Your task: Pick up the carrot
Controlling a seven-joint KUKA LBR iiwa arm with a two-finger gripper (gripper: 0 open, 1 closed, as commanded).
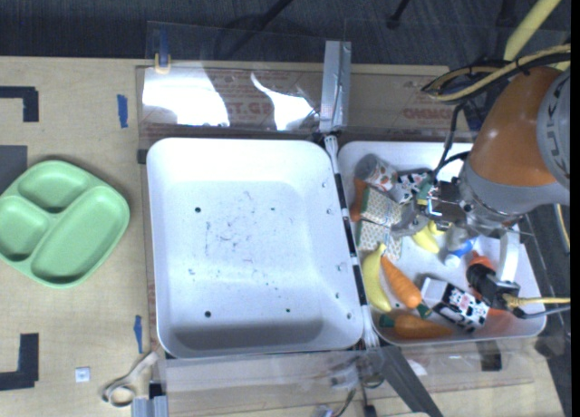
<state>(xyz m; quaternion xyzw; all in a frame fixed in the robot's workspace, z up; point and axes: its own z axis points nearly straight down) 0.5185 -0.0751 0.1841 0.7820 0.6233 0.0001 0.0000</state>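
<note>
The carrot (401, 281) lies slanted in the lower middle of the right bin (535, 311), orange with its thin tip pointing up and left. A second long orange piece (419, 325) with a green end rests along that bin's front wall. My gripper (424, 210) hangs over the upper middle of the right bin, above a cluster of toys and roughly a hand's width behind the carrot. Nothing shows as held in it. The grey wrist and orange band (517, 134) extend off to the right.
A yellow banana (375, 285) lies just left of the carrot. A black-and-white carton (459, 303) sits to its right, with a red item (484, 274) beyond. The left bin (245, 225) adjoins. A green divided plate (62, 221) rests at the far left.
</note>
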